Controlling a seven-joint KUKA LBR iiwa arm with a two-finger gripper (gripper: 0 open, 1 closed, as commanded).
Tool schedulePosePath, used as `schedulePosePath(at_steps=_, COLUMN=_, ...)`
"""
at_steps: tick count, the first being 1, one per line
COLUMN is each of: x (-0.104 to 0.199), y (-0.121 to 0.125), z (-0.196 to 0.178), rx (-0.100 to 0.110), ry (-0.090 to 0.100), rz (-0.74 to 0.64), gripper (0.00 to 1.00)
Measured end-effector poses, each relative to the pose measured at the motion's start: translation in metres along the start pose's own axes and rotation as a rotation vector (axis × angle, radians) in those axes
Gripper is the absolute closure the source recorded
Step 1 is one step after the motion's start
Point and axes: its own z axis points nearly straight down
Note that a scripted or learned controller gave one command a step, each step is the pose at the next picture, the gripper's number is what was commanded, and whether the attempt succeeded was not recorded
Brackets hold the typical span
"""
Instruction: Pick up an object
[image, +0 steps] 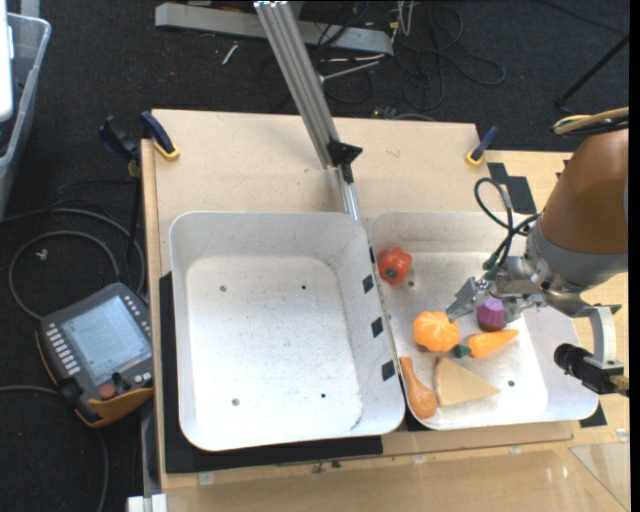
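Right bin (560, 400): claw (487, 300) seemingly half-hides purple object (491, 314).

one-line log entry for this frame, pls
claw: low in right bin, by purple object | grasp: unconfirmed | nearby: orange fruit, carrot

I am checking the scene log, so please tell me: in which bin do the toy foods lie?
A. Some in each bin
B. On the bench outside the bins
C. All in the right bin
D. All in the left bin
C: the tomato, orange, carrot and cheese wedge all lie in the right bin.
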Motion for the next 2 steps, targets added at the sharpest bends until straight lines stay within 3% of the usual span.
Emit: schedulePosePath(at_steps=2, x=-0.001, y=-0.009, z=0.094, rx=-0.002, ry=0.001, rz=0.0, gripper=0.0)
